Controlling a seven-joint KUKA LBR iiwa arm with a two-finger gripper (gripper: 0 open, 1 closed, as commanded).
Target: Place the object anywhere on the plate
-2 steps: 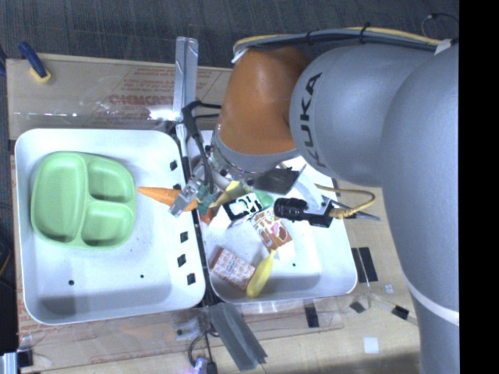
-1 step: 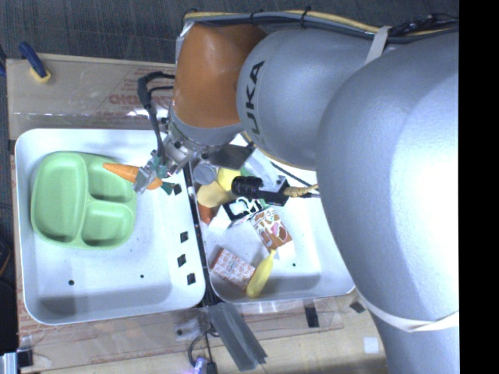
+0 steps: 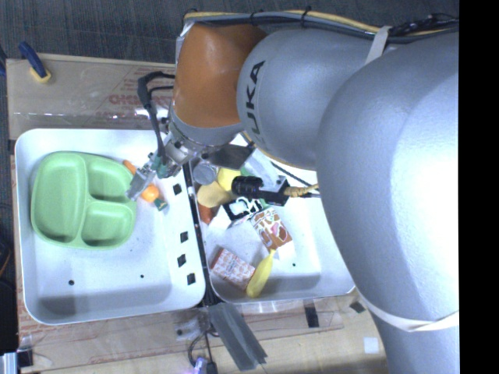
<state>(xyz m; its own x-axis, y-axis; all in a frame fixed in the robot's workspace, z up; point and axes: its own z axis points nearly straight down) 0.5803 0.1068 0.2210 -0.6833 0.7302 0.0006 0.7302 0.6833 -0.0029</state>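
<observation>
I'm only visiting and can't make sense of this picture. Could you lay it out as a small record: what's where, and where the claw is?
left bin: holds a green plate with three compartments
claw: low over the plate's right rim
orange piece: right by the claw, beside the plate's right edge; whether it is held, cannot tell
right bin: a banana, a brown packet, a printed packet and other clutter
task so far: orange piece not yet on the plate

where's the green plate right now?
Camera view: the green three-compartment plate sits in the left half of the left white bin, its right edge next to the gripper and a small orange object.
</observation>
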